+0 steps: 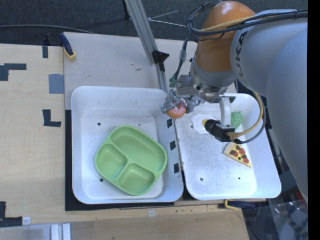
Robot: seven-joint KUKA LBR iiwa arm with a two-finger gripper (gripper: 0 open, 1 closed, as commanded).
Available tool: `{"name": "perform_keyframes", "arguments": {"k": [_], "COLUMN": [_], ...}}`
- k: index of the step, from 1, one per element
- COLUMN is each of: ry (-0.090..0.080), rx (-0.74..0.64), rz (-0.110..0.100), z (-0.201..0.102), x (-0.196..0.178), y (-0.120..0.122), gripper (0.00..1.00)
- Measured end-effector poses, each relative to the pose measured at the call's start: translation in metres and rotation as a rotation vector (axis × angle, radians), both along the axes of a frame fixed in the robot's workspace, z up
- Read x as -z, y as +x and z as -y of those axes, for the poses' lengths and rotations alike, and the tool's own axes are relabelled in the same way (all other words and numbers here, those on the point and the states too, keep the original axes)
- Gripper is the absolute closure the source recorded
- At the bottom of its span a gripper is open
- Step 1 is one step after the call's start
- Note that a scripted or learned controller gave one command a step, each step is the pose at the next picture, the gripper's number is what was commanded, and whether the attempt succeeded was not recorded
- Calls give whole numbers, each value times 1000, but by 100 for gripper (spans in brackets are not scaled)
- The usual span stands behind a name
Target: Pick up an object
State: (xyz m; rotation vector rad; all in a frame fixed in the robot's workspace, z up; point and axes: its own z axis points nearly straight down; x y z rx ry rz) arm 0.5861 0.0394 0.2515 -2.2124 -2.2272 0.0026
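Because the gripper [176,105] hangs over the ridge between the bins, its fingers closed on a small reddish object [177,111], the pick looks made, with the piece raised off the floor. Left bin [80,134] holds a green tray [131,160]; right bin [260,181] a pizza slice [238,154], on a pale wooden bench [30,149].

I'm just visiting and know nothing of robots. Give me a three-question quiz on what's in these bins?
1. True or false: the green tray lies in the left bin.
2. Which toy lies nearest the right bin's front edge? A) pizza slice B) green piece C) white piece
3. What colour is the item at the gripper?

Key: 1 true; 2 A; 3 reddish-orange.
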Motion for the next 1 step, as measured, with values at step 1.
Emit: {"name": "perform_keyframes", "arguments": {"k": [1], "ry": [0], "rx": [0], "rz": [1], "z": [-56], "x": [14], "y": [14], "gripper": [100]}}
